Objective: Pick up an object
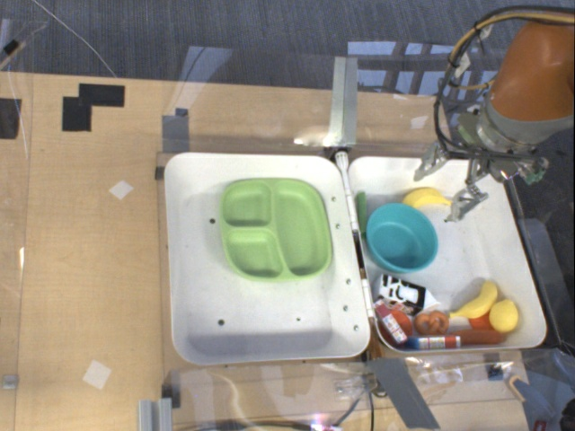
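My gripper hangs over the back of the right bin, its two fingers spread apart with nothing between them. Just below it lies a yellow banana-like piece, partly behind the teal bowl. Along the bin's front sit a second yellow banana, a lemon, a red-brown round thing, a red marker and a black-and-white package. A green strip leans at the bin's left wall.
The left bin holds a green divided plate. A metal divider runs between the bins. The wooden bench spreads to the left.
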{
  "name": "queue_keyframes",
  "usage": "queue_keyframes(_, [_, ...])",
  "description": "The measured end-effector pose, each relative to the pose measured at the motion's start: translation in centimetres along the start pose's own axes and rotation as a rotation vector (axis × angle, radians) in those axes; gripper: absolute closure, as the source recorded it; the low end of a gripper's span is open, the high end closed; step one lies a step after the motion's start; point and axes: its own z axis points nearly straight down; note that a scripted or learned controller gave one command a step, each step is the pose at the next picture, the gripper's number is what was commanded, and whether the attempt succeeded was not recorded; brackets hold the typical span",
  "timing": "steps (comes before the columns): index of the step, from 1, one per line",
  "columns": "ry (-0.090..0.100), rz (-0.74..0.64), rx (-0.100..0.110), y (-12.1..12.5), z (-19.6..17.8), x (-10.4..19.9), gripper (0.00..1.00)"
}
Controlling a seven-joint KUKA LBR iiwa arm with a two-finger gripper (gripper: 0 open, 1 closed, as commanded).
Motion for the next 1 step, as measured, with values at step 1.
queue_keyframes(1, [0.001, -0.262, -0.004, 0.32, 10.24, -2.40, 0.00])
